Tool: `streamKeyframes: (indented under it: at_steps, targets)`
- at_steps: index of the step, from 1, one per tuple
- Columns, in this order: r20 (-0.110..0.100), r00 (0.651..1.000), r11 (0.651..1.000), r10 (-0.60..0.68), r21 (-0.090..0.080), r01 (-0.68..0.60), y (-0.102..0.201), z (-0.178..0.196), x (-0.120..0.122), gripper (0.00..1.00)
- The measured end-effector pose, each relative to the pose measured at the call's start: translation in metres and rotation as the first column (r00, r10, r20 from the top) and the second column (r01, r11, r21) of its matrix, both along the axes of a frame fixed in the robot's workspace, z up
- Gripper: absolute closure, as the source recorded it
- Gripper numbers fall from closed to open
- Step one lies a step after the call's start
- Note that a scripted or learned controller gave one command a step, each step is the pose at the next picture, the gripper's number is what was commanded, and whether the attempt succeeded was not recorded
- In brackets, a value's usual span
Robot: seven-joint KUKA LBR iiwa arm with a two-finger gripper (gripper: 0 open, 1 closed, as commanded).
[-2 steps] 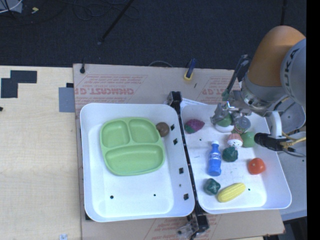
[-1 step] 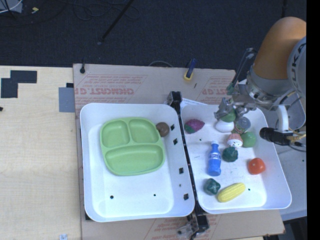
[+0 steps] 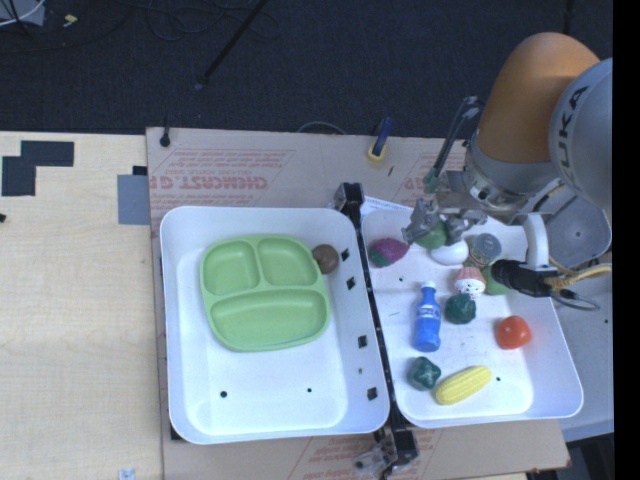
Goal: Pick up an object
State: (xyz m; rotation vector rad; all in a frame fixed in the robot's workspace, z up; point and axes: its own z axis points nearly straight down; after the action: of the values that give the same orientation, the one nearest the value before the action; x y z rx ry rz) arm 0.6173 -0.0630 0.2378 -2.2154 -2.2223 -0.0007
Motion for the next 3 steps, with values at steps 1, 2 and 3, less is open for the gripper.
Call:
streamKeyframes:
  at_steps: [1, 2, 3]
  targets:
    - [-0.003, 1.000, 1.000, 0.000, 0.000, 0.000, 0.047, -0.004, -0.023, 1.00]
    - [-0.003, 1.000, 1.000, 0.002, -0.001, -0.002, 0.103, -0.004, -0.038, 1.00]
    - [0.000, 1.000, 1.000, -0.001, -0.003, 0.001, 0.116, -0.014, -0.022, 1.00]
